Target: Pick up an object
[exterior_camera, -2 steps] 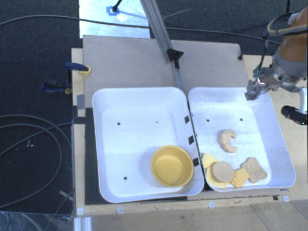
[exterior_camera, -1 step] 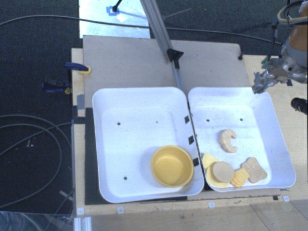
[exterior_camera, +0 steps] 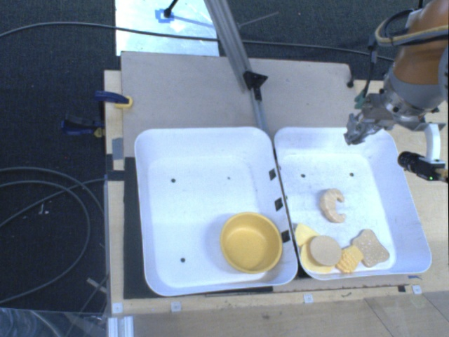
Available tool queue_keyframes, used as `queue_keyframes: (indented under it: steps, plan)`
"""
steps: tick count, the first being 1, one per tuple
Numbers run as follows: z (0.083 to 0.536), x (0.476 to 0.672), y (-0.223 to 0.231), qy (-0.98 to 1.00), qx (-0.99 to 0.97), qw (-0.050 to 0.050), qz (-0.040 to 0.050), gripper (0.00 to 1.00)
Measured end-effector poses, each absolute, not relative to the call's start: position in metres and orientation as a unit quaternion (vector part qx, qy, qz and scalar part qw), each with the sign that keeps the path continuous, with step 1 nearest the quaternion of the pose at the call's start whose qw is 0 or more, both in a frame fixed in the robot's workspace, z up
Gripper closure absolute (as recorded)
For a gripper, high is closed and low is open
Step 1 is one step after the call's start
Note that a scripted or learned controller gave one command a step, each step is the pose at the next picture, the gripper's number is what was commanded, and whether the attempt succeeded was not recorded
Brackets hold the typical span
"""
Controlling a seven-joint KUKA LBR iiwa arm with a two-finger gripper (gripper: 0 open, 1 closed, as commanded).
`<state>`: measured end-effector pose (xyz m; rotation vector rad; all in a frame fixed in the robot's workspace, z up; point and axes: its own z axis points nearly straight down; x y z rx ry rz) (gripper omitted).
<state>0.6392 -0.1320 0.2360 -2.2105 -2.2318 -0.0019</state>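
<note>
Croissant-shaped piece (exterior_camera: 332, 206) lies alone at six o'clock from my gripper (exterior_camera: 354, 133), so I'd descend there squarely; the fingers' state I cannot tell.

The counter (exterior_camera: 182, 90) is carrying two white bins side by side: the left bin (exterior_camera: 203, 153) is touching the right bin (exterior_camera: 365, 160) along their shared edge.

A robotics lab, most likely. The arm (exterior_camera: 417, 55) reaches over a plywood surface (exterior_camera: 189, 90) bearing two white bins (exterior_camera: 168, 149), with clamps (exterior_camera: 112, 98) at its edge. Loose cables (exterior_camera: 42, 209) trail over dark carpet (exterior_camera: 49, 62), and a metal pole (exterior_camera: 228, 30) slants overhead.
</note>
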Motion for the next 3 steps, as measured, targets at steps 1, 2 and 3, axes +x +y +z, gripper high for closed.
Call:
queue_keyframes:
  steps: [1, 2, 3]
  plan:
    - [0.226, 0.623, -0.084, -0.710, -0.704, 0.001, -0.0005, 1.00]
    - [0.231, 0.602, -0.026, -0.711, -0.703, 0.001, -0.0010, 1.00]
    - [0.238, 0.583, 0.026, -0.711, -0.703, 0.001, -0.0011, 1.00]
